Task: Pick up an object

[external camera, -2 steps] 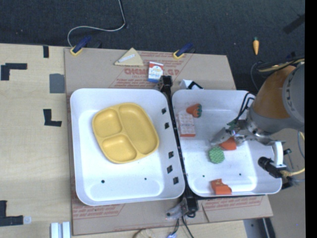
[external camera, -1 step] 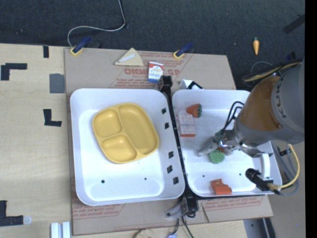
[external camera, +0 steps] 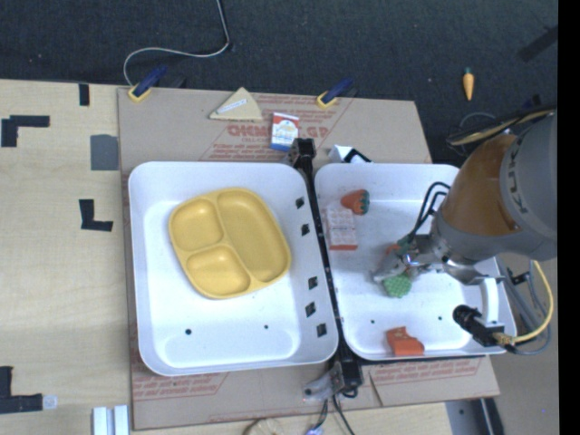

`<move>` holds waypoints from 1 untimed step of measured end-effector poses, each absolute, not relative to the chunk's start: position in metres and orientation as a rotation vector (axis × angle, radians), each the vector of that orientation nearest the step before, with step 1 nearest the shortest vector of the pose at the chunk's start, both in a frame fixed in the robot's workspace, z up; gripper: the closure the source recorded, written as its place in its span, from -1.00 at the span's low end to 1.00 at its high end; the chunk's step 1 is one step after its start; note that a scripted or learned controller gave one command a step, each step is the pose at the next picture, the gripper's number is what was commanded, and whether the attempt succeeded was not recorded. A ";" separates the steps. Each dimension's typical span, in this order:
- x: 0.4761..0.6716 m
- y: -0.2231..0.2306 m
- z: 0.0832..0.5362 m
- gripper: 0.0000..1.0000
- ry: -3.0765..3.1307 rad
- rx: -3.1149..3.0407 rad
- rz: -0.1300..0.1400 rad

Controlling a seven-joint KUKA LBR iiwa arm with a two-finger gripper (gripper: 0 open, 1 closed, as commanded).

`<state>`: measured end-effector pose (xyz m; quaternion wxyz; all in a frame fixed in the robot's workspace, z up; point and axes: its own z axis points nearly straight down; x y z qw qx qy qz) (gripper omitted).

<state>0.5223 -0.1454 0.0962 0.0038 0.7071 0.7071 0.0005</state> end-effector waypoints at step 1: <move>0.553 -0.075 0.184 1.00 2.224 2.219 0.000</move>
